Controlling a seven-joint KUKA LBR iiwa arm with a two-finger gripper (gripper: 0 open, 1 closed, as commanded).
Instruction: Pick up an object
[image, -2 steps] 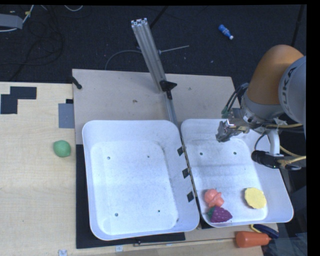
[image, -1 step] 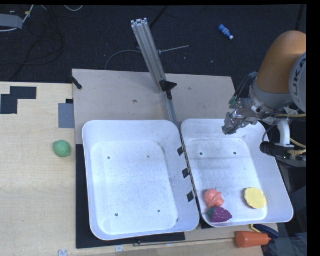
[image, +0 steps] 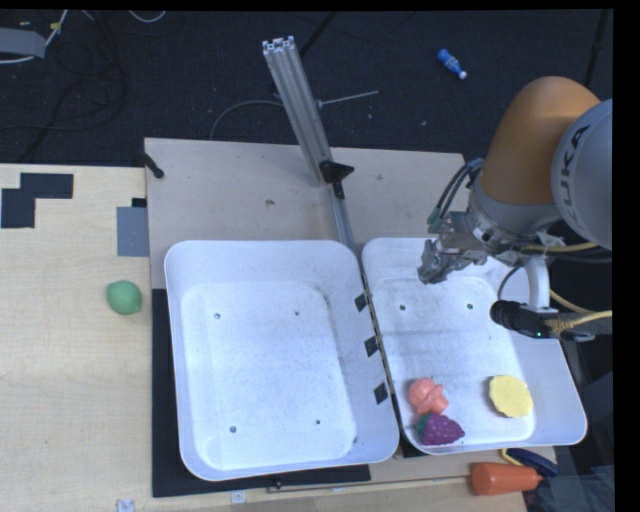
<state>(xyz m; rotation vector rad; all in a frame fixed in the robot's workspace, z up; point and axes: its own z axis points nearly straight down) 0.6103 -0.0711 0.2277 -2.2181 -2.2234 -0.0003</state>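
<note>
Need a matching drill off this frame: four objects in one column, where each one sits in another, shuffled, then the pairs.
Things:
1. green ball
2. yellow piece
3. purple grapes
4. orange object

Places:
A. right bin, near-left corner
B. outside the bins, off the right bin's near edge
C. wooden surface left of both bins
D. right bin, near-right part

Pairs: 1-C, 2-D, 3-A, 4-B

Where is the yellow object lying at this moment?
The yellow object lies in the right bin, near its front right corner. The pink object and the purple grapes lie to its left in the camera view.
</note>
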